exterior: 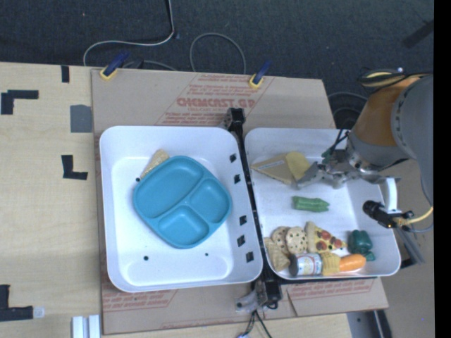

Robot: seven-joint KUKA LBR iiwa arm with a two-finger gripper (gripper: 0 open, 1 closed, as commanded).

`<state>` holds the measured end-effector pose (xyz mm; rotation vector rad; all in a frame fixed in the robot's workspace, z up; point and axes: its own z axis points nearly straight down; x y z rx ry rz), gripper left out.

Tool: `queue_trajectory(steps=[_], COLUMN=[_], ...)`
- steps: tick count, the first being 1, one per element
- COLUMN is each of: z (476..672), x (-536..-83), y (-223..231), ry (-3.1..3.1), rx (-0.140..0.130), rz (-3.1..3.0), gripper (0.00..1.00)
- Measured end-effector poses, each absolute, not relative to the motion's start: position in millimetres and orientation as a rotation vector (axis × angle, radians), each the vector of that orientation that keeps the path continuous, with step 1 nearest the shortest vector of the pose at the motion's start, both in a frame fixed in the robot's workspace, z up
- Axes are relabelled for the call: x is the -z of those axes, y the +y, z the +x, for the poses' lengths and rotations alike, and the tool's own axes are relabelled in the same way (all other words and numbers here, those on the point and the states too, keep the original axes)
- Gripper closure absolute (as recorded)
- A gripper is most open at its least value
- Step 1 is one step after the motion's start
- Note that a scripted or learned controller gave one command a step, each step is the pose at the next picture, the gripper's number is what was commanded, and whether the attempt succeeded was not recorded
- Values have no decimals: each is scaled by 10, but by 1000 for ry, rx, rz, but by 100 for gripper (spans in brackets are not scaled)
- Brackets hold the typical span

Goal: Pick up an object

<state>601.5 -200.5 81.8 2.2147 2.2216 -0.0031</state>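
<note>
Near edge of right bin [394, 259]: cookies, small can, orange carrot [351, 263], dark green piece. Mid-bin: green pod [311, 203], long axis roughly left-right. Farther back, yellow wedge [297, 163] lies just left of gripper [320, 174], abt touching. Whether gripper is spread or pinching: can't tell. Wedge likely nearest target; pod sits below-left.

cardboard sheet [211, 101] under the bins | red print, partly readable "CHEMCAST GP" | smaller red lines around it illegible
</note>
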Motion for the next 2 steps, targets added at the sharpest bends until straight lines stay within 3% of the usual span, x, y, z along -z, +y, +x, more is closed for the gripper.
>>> queue_trajectory(steps=[1,2], z=[5425,5448], x=[-874,-977], y=[-1342,-1377], ry=[2220,2214], rx=[-3,-4], rz=[2214,2214], gripper=[0,100])
